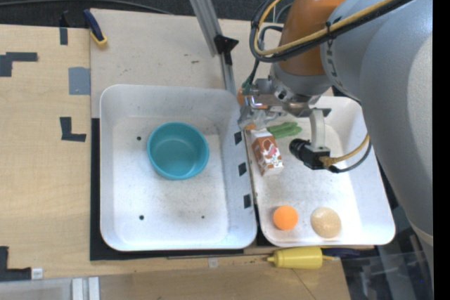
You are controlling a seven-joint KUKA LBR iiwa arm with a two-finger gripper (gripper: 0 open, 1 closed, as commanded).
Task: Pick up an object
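Note:
My gripper (263, 114) hangs over the back left corner of the right bin (365, 207), under the orange wrist band. Right below it in the picture lies a small red and white carton (266, 154), its top end touching or almost touching the gripper. A green item (285, 128) lies just right of the gripper, partly hidden by it. An orange ball (285, 218) and a beige round object (325, 221) rest near the front wall of the right bin. A teal bowl (178, 150) stands upright in the left bin (119, 221).
A yellow bottle (298, 258) lies on the bench just outside the right bin's front edge. A black cable connector (309, 153) hangs from the arm over the right bin. A slanted metal pole (202, 3) rises behind the bins.

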